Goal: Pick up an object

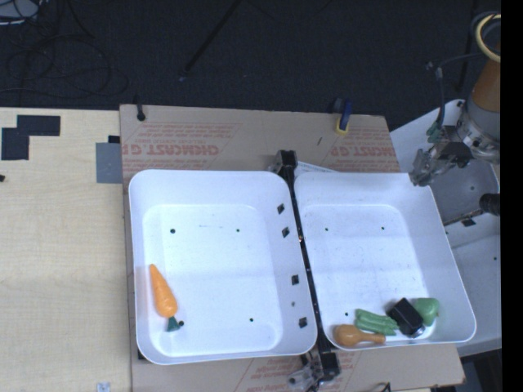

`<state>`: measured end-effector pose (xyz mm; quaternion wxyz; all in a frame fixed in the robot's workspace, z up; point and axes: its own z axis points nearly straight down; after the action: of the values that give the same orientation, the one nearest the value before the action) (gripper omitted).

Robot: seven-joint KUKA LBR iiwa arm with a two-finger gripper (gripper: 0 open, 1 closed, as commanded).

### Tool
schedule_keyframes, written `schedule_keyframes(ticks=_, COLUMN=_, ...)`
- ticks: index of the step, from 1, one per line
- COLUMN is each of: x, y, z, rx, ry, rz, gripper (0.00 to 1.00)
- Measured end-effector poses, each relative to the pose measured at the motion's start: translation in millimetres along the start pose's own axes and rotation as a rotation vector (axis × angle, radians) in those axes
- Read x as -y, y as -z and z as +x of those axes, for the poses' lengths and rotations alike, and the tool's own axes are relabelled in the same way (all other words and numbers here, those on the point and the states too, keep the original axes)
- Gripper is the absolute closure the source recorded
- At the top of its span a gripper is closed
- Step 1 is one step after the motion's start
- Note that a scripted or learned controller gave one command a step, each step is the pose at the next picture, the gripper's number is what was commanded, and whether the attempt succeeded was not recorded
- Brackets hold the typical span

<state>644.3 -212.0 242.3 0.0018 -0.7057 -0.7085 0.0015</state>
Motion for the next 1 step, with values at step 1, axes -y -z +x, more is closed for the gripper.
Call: schedule_keyframes(ticks=1, x=0.1, y=0.7, z=0.1, rx=0.001, ry=0.000, rz=-0.002, gripper=1.00)
